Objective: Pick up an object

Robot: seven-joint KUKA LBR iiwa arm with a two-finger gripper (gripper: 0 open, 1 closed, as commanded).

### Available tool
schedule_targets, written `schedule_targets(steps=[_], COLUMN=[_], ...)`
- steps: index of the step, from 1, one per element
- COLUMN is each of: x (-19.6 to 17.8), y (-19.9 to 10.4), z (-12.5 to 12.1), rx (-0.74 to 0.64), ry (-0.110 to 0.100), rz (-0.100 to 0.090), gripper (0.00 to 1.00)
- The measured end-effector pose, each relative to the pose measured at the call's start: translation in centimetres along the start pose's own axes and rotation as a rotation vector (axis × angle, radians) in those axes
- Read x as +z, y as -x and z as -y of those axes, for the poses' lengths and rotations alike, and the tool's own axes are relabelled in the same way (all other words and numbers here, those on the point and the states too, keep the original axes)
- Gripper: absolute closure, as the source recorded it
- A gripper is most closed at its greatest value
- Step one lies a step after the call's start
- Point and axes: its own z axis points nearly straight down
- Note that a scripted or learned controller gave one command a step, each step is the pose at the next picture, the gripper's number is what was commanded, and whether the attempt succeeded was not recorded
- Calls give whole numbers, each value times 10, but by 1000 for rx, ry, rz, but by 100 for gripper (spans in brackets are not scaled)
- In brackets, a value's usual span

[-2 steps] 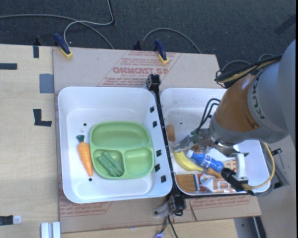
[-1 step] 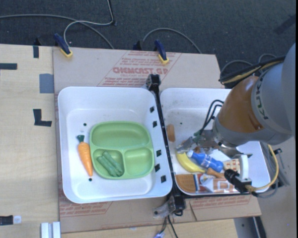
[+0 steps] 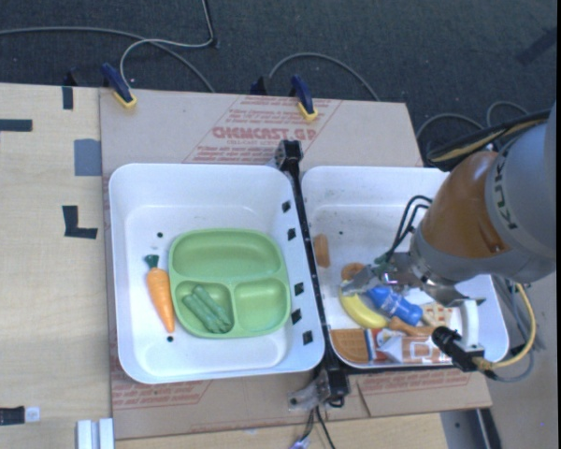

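Note:
My gripper (image 3: 378, 281) is low in the right bin (image 3: 355, 190), reaching in from the right under the orange wrist band. Right below it lie a yellow banana (image 3: 358, 311) and a small blue object (image 3: 386, 300). An orange piece (image 3: 407, 326) rests beside the blue one. A white and orange patterned packet (image 3: 413, 348) lies at the bin's front. A small orange-brown piece (image 3: 322, 250) sits by the bin's left wall. The arm hides the bin's right part.
The left bin (image 3: 136, 195) holds a green divided plate (image 3: 262, 251) with green beans (image 3: 206, 309) in one compartment. A toy carrot (image 3: 159, 296) lies left of the plate. A black divider (image 3: 299, 241) runs between the bins. Cables hang off the bench at right.

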Motion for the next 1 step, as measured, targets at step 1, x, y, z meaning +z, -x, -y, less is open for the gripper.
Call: schedule_targets(steps=[1], x=[6], y=[-23], z=[5], rx=[-2], ry=[-12], rz=[4], gripper=[0])
